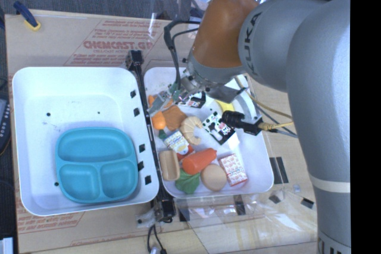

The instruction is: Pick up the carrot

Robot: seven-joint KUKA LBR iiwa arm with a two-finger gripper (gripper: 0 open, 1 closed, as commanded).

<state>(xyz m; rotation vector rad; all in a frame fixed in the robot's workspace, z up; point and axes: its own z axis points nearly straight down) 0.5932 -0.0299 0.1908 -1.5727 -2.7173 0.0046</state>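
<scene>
I can't tell the hand's (178, 91) opening up at the right bin's (262, 160) far edge, so I'd drop squarely over the carrot (199, 160) near the front edge.

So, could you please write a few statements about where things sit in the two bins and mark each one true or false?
1. The carrot lies in the right bin. True.
2. The blue tray sits in the right bin. False: it sits in the left bin.
3. The tool is over the left bin. False: it is over the far end of the right bin.
4. The carrot lies beside a beige egg-shaped item. True.
5. The carrot is between the tool's fingers. False: it lies among the other items, nearer the camera than the tool.
</scene>
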